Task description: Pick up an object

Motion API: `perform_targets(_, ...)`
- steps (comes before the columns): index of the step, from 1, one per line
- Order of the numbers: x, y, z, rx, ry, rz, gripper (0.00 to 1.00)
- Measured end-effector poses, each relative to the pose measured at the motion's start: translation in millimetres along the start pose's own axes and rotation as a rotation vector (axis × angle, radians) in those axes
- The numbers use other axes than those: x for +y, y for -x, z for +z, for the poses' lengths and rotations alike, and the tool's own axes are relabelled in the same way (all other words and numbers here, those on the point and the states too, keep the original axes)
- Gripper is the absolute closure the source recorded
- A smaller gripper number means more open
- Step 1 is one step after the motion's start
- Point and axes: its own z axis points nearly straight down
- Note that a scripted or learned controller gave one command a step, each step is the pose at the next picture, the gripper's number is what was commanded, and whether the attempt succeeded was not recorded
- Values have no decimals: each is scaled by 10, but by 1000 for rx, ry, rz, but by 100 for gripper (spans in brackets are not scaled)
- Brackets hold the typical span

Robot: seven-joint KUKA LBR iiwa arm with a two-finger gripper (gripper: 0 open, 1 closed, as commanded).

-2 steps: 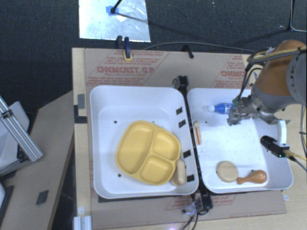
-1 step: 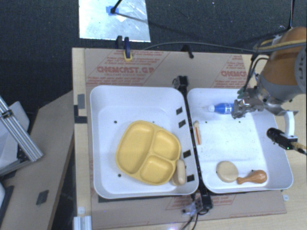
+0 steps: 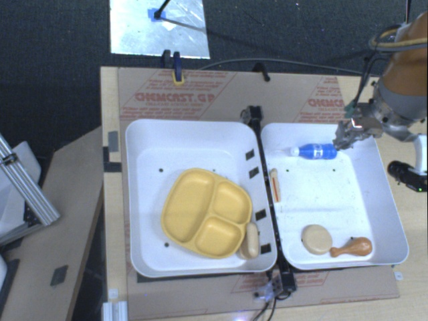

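Camera view shows the gripper [image 3: 348,135] at the right end of the blue bottle [image 3: 315,152], which lies near the back wall of the right bin [image 3: 381,199]. Approach step, I judge; whether it is spread, I cannot tell. Next: straddle the bottle, then squeeze.

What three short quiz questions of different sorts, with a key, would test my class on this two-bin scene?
1. True or false: the yellow divided tray lies in the right bin.
2. Which lies nearest the gripper? A) blue bottle B) round tan disc C) orange drumstick toy
3. Fill in: the disc and drumstick toy lie near the right bin's ___ edge.

Key: 1 false; 2 A; 3 front.
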Motion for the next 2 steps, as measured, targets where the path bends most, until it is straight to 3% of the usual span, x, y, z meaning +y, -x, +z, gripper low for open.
perform_targets(2,-51,-1132,104,3,-7,-4,100)
